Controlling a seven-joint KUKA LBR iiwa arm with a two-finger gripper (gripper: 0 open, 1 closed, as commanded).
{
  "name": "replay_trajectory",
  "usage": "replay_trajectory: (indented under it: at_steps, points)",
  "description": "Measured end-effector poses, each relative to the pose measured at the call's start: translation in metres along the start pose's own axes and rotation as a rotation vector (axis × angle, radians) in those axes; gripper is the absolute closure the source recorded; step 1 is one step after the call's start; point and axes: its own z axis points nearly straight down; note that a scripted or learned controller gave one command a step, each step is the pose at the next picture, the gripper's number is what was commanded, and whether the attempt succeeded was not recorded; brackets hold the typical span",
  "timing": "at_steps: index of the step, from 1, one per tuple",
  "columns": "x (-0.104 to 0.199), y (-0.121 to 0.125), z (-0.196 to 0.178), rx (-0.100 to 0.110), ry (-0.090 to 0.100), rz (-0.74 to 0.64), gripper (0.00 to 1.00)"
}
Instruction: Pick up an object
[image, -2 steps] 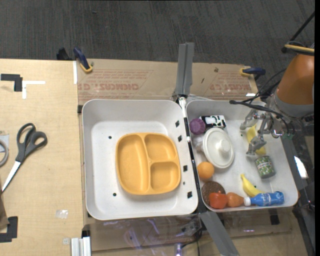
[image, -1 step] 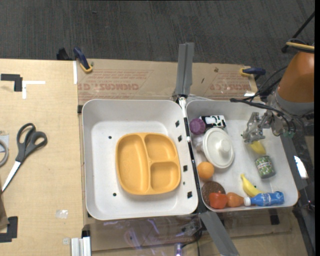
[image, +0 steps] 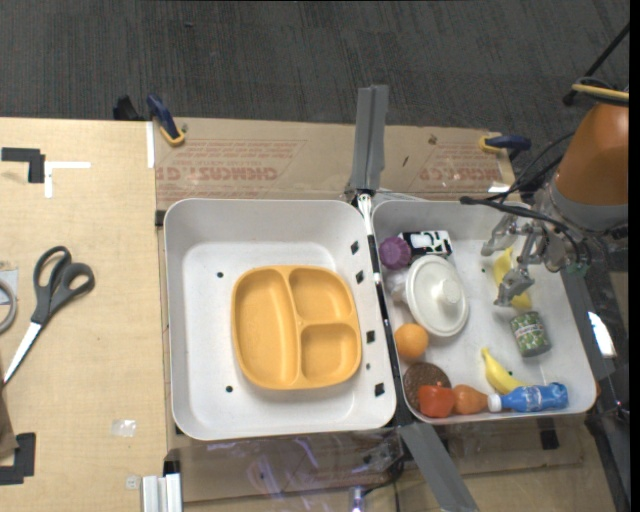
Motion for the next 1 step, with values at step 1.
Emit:
replay_trajectory:
  at_steps: [1]
  points:
    - [-0.0017,0.0005,-0.0084,0.001,-0.003,-0.002,1.00]
